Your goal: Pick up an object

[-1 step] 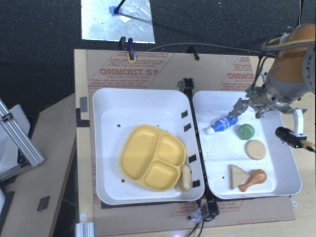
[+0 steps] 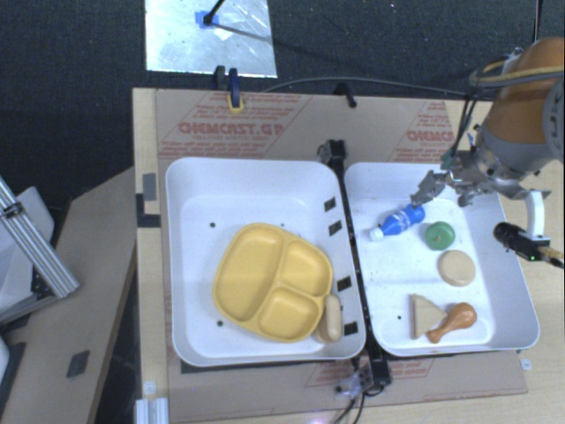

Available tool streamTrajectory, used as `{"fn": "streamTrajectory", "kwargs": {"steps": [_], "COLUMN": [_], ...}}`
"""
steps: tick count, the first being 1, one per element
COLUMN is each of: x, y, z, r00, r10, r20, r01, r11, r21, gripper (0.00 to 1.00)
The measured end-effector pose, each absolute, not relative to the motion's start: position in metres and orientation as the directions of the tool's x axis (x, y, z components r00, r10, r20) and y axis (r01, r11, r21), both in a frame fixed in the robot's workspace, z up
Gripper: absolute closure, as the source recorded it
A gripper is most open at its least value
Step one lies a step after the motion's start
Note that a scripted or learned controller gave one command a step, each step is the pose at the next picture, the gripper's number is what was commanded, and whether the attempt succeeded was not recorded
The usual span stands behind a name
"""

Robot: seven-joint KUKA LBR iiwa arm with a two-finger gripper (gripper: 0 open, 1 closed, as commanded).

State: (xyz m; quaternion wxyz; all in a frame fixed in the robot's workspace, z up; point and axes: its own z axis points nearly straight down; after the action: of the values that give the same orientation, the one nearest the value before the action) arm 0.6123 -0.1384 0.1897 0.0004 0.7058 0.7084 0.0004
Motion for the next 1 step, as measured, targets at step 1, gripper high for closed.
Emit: {"fn": "streamTrajectory", "kwargs": {"steps": [1], "x": [0.6203], "y": [-0.1409], "z": [0.1319], "r00": [-0.003], "r10": [1.0], "r20": [0.0], "r01": [1.0], "r11": [0.003], "r21": [-0.001], "gripper": [0.0]}}
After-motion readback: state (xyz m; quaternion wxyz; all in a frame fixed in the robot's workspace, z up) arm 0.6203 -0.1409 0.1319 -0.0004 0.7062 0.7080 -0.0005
